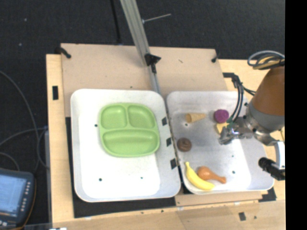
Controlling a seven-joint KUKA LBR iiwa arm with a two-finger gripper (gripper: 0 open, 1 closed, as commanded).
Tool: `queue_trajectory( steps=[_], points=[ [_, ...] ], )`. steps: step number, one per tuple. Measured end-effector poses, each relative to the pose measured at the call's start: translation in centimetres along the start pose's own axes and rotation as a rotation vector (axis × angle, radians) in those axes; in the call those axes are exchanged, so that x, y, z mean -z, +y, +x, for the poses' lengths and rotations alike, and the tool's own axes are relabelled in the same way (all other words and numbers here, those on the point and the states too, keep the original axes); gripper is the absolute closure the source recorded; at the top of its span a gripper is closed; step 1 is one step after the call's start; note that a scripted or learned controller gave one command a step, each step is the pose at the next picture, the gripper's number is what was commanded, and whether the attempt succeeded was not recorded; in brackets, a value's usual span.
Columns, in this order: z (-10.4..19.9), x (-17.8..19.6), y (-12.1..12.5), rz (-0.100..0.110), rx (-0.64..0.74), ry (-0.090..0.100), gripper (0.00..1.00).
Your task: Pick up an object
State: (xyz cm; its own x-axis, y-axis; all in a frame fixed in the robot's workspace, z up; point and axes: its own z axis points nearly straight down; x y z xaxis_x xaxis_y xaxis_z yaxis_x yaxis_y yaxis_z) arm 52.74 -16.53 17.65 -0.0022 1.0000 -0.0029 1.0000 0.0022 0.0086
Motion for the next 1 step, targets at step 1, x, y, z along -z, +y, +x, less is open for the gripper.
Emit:
queue_trajectory(
  steps=[1],
  points=[
    [-0.16,3.77,0.24,0.001,0.001,0.001,1.0]
  ],
)
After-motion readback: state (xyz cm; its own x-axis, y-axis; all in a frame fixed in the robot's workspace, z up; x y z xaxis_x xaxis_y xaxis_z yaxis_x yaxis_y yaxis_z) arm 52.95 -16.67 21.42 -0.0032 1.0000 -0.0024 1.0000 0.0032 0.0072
